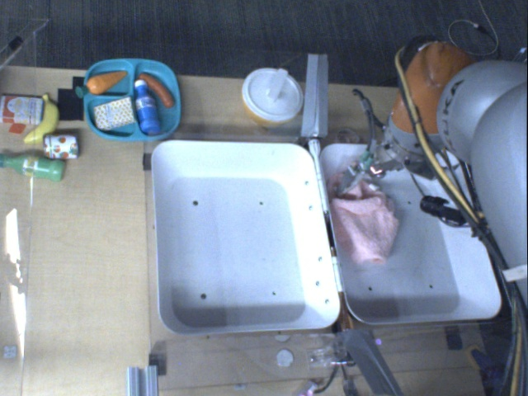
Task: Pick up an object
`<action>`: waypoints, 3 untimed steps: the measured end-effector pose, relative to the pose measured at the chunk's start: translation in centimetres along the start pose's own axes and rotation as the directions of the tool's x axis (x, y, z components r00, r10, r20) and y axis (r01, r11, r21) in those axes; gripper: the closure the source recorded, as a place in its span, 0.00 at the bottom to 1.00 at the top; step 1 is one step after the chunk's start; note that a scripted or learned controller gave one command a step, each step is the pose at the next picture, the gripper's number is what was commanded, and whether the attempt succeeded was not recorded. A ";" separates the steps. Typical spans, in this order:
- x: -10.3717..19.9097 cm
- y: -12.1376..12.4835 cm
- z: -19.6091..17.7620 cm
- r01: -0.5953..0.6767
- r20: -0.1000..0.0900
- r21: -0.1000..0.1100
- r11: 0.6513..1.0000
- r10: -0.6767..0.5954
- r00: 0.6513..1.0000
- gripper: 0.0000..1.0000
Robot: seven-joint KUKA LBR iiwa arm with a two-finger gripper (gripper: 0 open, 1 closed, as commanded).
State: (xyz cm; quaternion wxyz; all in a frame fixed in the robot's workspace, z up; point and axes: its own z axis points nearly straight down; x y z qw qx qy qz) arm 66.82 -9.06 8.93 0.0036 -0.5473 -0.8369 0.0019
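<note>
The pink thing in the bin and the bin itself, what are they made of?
The pink thing looks like soft cloth, maybe a rag: it lies crumpled, with folds and a dull, matte surface. The right bin looks like hard white plastic: smooth walls, rounded corners and a slight sheen. I can't be sure of either from this view.

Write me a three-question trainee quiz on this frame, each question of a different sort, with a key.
1. True or false: the pink cloth lies in the left bin.
2. Multiple choice: where is the claw? A) over the blue tray; B) in the right bin, at the cloth's far edge; C) above the yellow cup.
3. Fill in: the banana lies on the bench to the ____ of the blue tray in the camera view.

Key: 1 false, since the cloth is in the right bin; 2 B; 3 left.
</note>
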 end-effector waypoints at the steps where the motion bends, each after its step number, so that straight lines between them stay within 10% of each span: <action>1: -0.2 0.3 -1.2 0.003 0.013 -0.015 1.000 -0.003 1.000 1.00; 3: 2.2 1.1 -9.7 0.210 0.010 -0.012 0.978 -0.210 0.978 1.00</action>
